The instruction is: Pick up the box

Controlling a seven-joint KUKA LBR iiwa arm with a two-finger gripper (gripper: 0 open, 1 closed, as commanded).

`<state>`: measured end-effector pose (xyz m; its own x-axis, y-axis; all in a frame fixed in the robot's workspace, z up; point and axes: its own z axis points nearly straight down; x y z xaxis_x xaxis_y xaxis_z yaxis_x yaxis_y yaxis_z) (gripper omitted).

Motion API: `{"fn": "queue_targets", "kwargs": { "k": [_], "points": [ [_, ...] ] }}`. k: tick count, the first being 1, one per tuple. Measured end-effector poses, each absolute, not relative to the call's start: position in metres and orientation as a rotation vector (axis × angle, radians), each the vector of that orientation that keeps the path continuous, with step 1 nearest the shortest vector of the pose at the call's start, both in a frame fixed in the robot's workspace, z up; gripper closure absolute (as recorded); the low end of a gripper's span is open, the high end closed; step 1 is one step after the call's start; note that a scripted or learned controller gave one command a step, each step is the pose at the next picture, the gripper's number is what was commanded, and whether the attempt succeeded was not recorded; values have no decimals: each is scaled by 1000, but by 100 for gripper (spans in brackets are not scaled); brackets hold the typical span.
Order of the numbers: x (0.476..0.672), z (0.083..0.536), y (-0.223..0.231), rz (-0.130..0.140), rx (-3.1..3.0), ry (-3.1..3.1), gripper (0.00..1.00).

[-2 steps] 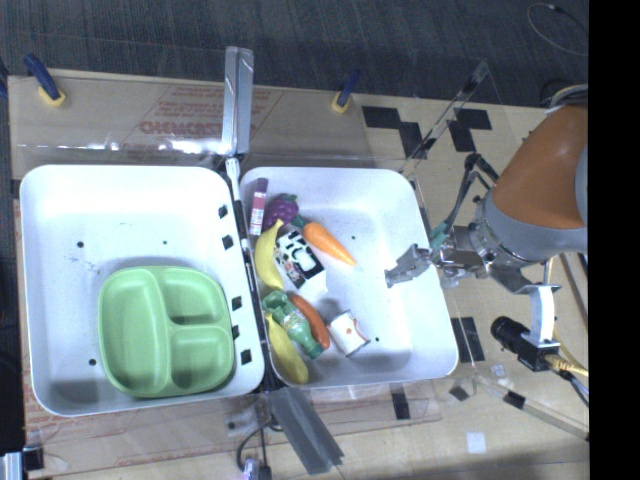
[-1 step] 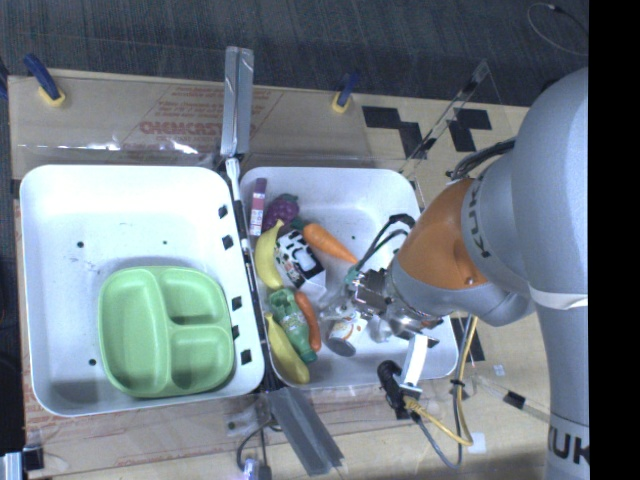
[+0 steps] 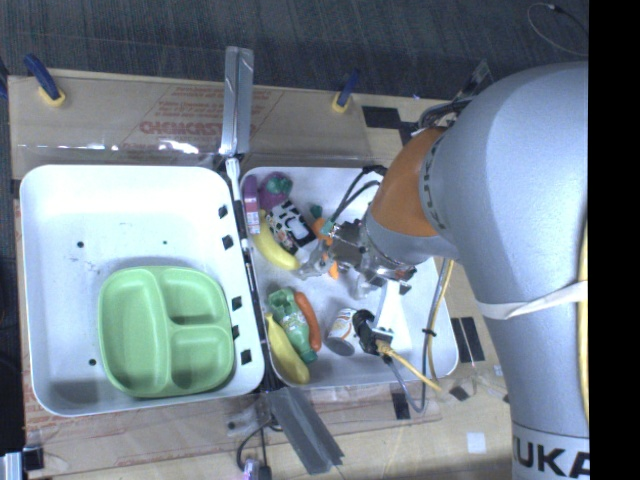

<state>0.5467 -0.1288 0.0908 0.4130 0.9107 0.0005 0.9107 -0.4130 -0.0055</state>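
Grey arm (image 3: pixel 510 218) reaching in from right, orange-banded wrist bending down-left, gripper (image 3: pixel 335 253) hanging low at scene centre.

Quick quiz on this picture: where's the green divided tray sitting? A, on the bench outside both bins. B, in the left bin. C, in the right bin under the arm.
B: the green divided tray lies flat on the floor of the left bin, while the arm reaches over the right bin, which holds the small items.
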Motion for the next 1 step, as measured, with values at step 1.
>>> {"fn": "queue_targets", "kwargs": {
  "k": [1],
  "points": [
    [477,267,-142,3,-2529,-1860,0]
  ]
}}
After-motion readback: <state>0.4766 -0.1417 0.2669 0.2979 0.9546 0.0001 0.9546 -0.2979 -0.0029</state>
